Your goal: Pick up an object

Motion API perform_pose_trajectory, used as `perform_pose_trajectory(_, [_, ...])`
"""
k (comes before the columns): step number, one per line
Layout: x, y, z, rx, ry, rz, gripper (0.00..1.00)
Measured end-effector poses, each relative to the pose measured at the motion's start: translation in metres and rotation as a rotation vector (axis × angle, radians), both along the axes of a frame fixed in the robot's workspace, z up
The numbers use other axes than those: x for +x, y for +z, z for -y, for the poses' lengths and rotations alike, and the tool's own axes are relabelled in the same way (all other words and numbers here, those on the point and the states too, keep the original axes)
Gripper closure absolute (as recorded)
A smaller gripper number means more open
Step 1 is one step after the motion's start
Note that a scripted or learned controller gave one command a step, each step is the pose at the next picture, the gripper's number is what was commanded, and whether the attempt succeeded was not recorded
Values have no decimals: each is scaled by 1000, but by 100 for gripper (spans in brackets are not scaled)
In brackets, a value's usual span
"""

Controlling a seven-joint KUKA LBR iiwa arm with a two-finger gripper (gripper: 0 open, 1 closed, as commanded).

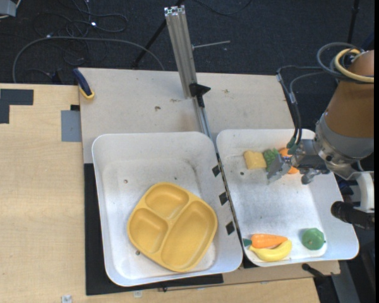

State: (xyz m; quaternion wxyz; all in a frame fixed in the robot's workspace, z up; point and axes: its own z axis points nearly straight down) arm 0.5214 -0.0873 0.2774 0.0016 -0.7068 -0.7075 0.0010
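Note:
My gripper (pixel 292 172) hangs over the back part of the right bin (pixel 284 219), its two fingers spread apart with nothing between them. Just left of it lie a pale yellow block (pixel 254 160) and a small green piece (pixel 271 154), with an orange bit (pixel 285 151) partly hidden behind the fingers. At the bin's front edge sit an orange carrot (pixel 268 240) on top of a yellow banana (pixel 273 251), and a green round object (pixel 313 238) to their right.
The left bin (pixel 114 163) holds a yellow divided plate (pixel 172 225). A metal post (pixel 182 49) rises behind the bins. The arm's grey body with its orange band (pixel 354 106) occupies the right side.

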Motion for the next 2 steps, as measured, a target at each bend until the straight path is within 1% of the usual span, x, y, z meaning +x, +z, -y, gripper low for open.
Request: perform_pose_trajectory(2, [2,-88,2,0,-1,-4,0])
